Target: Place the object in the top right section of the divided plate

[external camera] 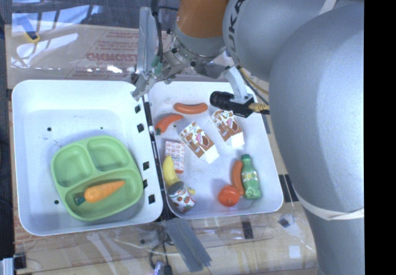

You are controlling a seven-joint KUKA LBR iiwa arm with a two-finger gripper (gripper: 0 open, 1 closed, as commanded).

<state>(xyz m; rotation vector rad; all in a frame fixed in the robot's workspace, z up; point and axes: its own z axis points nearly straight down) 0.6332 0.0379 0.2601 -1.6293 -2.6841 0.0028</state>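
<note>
Approach step above the two white bins on the tabletop.
The claw is seen at the bins' shared rear rim; its opening cannot be told, and nothing is seen held. Below-left of it lies the green divided plastic plate, an orange toy carrot in its near section. An object must next be grasped from the right-hand white bin.

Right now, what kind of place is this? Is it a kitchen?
Probably a robot test bench, not a kitchen: a big grey arm reaches over two white bins, and the food is toys, like the carrot on a green divided plate.
</note>
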